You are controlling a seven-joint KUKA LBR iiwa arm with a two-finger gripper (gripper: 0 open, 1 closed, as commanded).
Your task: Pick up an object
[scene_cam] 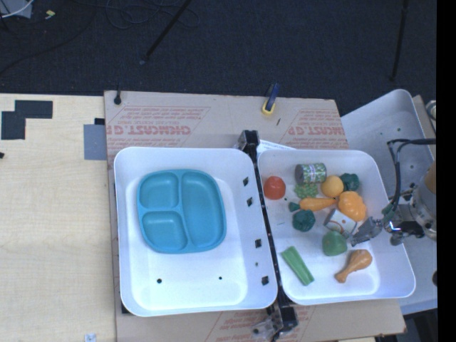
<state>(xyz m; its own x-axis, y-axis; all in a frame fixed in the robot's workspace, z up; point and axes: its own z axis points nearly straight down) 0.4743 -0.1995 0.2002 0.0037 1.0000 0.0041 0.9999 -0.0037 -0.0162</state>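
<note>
Toy food fills the right bin (399,280); the gripper (370,228) is at its right side.
Its fingers are a little apart, holding nothing, close to the chicken leg (354,264), a green ball (333,244) and an orange pepper (351,205). A blue plate (181,211) sits in the left bin (142,294). The cardboard (157,123) has red writing, too upside-down to read.

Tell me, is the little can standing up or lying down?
Lying down. The can rests on its side in the right bin, its label facing up.

The gripper (368,228) reaches in low from the right, its wrist angled leftward.
</note>
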